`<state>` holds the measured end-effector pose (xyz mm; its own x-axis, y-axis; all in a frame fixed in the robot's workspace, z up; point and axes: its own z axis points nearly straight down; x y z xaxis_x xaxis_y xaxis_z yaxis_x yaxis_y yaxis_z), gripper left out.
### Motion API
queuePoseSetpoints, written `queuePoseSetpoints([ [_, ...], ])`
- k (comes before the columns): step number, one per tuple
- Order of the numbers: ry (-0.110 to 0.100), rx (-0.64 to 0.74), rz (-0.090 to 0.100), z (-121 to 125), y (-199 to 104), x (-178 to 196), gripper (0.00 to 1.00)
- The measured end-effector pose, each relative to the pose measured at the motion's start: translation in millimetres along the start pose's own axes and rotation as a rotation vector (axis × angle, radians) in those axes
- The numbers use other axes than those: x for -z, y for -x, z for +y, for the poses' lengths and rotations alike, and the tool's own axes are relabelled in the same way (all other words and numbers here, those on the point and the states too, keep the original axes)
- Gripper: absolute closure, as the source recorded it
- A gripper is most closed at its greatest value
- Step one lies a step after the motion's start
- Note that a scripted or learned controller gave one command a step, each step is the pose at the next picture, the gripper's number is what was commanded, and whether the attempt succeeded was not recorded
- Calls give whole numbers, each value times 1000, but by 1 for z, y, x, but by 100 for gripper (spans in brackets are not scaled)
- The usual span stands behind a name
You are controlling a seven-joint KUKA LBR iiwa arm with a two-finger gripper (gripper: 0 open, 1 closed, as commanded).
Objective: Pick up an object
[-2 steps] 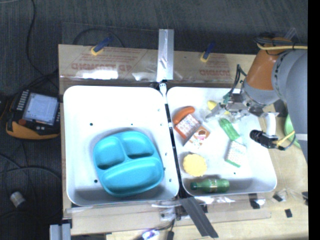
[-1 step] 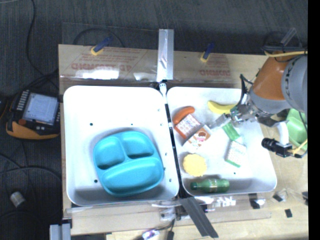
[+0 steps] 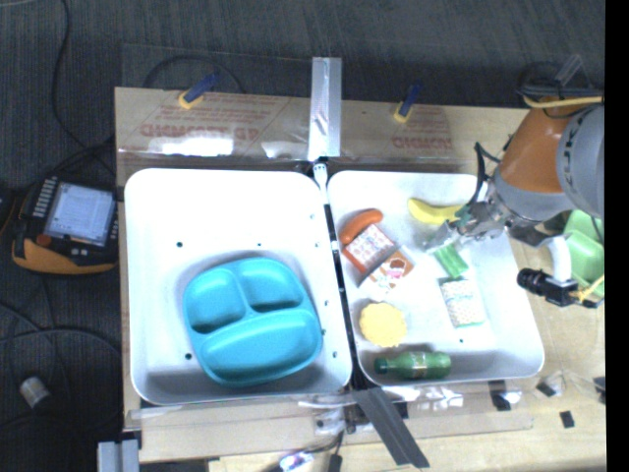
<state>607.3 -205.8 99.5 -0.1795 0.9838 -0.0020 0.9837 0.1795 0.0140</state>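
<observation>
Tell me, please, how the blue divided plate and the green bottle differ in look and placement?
The blue divided plate lies in the left bin, while the green bottle lies on its side in the right bin. The plate is broad and far larger; the bottle is small and slender. Both rest near the front edge.

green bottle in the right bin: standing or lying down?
Lying down. The green bottle rests on its side along the near wall of the right bin, its long axis running left-right, just below the yellow round item.

Right bin (image 3: 526, 347) crowded, left bin's (image 3: 157, 205) back open — blue tray (image 3: 254, 321) in front
</observation>
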Motion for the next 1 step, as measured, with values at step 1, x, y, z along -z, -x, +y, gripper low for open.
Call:
queuePoseSetpoints([
  [1, -15, 32, 2, 36, -75, 107, 100],
])
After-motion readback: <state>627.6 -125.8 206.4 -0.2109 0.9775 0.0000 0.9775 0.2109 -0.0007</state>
